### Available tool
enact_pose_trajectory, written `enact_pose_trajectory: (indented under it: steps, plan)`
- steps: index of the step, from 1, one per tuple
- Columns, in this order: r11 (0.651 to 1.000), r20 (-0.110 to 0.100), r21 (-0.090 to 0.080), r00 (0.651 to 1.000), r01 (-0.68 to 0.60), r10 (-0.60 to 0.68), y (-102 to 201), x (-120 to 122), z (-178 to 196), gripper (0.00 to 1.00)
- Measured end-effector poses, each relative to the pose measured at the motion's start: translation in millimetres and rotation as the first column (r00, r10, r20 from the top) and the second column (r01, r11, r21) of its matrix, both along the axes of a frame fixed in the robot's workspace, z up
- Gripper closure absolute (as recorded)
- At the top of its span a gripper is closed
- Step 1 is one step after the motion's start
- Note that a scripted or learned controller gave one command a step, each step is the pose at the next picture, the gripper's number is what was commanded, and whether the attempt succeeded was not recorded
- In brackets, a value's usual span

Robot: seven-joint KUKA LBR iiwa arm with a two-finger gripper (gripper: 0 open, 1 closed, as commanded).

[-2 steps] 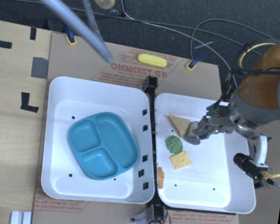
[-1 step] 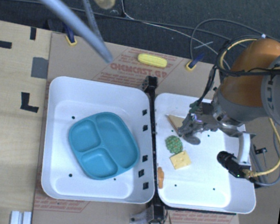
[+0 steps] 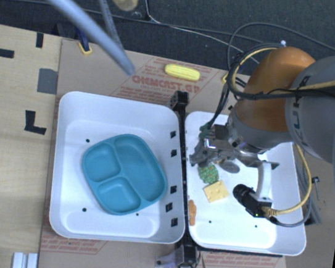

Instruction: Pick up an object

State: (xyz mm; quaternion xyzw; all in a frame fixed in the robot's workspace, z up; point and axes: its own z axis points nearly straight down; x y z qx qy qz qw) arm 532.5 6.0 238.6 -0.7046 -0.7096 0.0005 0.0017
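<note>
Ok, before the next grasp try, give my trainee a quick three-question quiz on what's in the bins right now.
1. True or false: the blue divided plate lies in the left bin.
2. Which lies nearest the gripper in the right bin? A) the green piece B) the yellow corn cob C) the blue divided plate
3. Fill in: the yellow corn cob lies outside both bins, on the ____ beyond them.

Key: 1 true. 2 A; the green piece lies just below the gripper, next to a pale yellow block. 3 cardboard.
</note>
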Motion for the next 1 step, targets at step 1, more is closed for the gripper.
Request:
enact_pose_trajectory:
  steps: [1]
  plan:
    - [1.0,-0.001,-0.001,1.0,0.001,-0.001,56.8,-5.4,-14.9,1.0]
